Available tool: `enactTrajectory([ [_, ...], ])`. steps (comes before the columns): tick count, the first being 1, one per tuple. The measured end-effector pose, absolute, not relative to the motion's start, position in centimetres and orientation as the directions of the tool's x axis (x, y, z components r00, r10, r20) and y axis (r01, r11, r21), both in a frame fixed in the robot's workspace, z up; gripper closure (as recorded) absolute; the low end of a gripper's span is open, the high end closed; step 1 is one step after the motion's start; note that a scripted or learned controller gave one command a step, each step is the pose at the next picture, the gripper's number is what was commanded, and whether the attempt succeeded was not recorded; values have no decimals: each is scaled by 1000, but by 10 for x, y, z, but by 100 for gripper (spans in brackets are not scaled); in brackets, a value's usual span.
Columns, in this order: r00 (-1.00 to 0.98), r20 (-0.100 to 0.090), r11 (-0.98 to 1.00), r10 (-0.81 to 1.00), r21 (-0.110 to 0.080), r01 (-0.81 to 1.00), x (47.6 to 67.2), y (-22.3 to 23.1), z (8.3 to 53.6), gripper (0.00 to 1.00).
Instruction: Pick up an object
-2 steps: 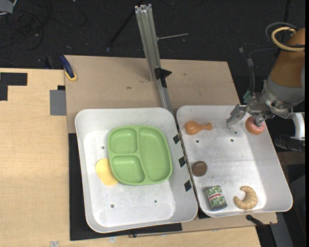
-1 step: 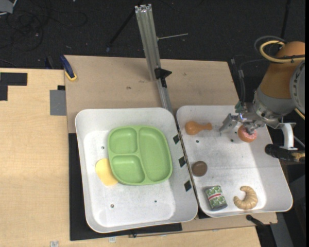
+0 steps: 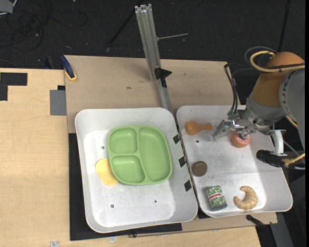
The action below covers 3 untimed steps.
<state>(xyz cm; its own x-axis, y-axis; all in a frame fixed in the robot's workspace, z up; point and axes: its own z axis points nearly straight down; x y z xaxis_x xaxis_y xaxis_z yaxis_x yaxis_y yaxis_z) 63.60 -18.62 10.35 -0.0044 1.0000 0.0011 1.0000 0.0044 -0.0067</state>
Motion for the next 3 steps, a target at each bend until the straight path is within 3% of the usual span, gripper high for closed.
enactTrajectory([
  [1, -5, 0, 5, 1000, -4, 1000, 637, -187, 116, 100],
  [3, -2, -1, 2, 1000, 4, 1000, 631, -179, 222, 100],
])
